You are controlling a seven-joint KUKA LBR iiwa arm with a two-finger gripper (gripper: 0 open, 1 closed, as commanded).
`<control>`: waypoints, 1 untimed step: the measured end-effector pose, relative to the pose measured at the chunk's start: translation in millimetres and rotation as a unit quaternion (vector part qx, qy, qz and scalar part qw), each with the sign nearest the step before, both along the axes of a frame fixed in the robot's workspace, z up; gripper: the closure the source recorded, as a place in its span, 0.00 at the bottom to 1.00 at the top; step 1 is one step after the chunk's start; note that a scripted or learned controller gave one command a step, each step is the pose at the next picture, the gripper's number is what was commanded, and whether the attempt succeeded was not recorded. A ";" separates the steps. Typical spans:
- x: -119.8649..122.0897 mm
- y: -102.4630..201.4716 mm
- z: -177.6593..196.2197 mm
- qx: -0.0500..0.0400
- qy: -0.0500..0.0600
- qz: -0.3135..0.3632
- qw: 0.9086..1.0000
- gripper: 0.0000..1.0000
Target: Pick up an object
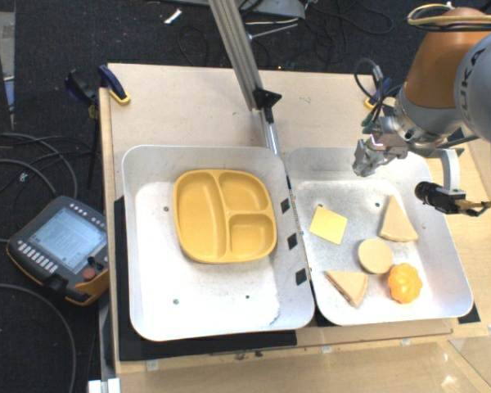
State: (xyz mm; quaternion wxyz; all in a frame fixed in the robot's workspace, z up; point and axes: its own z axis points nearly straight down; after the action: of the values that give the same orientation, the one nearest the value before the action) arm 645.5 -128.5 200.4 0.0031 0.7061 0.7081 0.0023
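Note:
The right bin (442, 301) holds a yellow square cheese slice (328, 224), a tan wedge (398, 221), a pale round disc (376, 256), a tan triangle (349, 286) and an orange lumpy fruit (404, 283). My gripper (367, 162) hangs over the far edge of this bin, above and behind the cheese slice. Nothing shows between its fingers. The arm's orange band (442, 64) rises at the upper right.
The left bin (147, 301) carries a yellow three-compartment plate (225, 216). A metal pole (237, 43) slants down to the gap between the bins. A teach pendant (61, 248) and cables lie on the floor at left.

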 end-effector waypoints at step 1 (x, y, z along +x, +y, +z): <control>2.3 -0.7 64.7 0.000 0.000 0.000 1.000 1.00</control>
State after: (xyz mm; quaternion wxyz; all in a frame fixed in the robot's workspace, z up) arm 647.8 -129.1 265.1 0.0034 0.7060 0.7082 0.0022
